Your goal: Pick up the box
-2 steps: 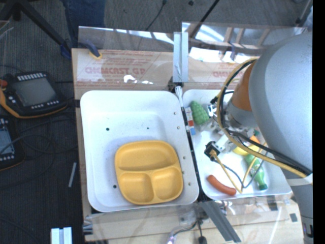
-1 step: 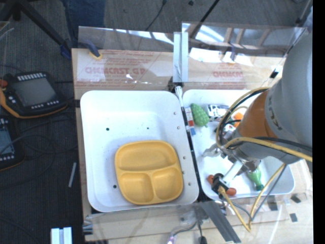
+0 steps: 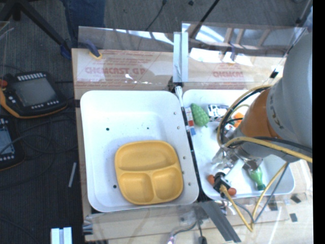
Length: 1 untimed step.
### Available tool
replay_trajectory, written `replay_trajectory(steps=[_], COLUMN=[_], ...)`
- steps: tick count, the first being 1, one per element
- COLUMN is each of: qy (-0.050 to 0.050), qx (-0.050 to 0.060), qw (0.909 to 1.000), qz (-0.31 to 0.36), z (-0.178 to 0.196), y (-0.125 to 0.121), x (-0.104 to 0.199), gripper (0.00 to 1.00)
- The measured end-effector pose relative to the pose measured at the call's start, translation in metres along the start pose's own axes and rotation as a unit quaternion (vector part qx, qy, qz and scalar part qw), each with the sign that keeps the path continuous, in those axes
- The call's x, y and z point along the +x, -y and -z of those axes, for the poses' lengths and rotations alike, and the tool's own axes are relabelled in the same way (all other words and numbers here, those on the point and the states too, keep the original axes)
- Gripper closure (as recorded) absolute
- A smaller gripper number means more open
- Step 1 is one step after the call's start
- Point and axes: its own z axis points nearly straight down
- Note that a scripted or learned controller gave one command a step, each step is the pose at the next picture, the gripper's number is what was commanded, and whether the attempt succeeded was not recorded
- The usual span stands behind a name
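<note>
A small flat box (image 3: 190, 119) with red and blue print lies against the left wall of the right bin (image 3: 203, 187). The arm reaches in from the right with its orange band over this bin. My gripper (image 3: 227, 160) hangs low over the bin's front middle, to the right of the box and nearer the front, apart from it. Nothing shows between its metal parts. The arm hides much of the bin's right half.
A green bumpy toy (image 3: 200, 115) and a black-and-white item (image 3: 218, 109) lie at the back of the right bin. A green bottle (image 3: 256, 177) and small orange-red pieces (image 3: 210, 179) lie near the front. A yellow divided plate (image 3: 148, 171) sits in the left bin (image 3: 101, 136).
</note>
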Motion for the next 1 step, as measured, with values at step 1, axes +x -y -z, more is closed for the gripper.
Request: replay_trajectory(steps=[1], qy=[0.000], qx=[0.000], qw=[1.0000], qz=[0.000], z=[-0.0002], y=[0.0004], x=[0.0001], gripper=[0.00])
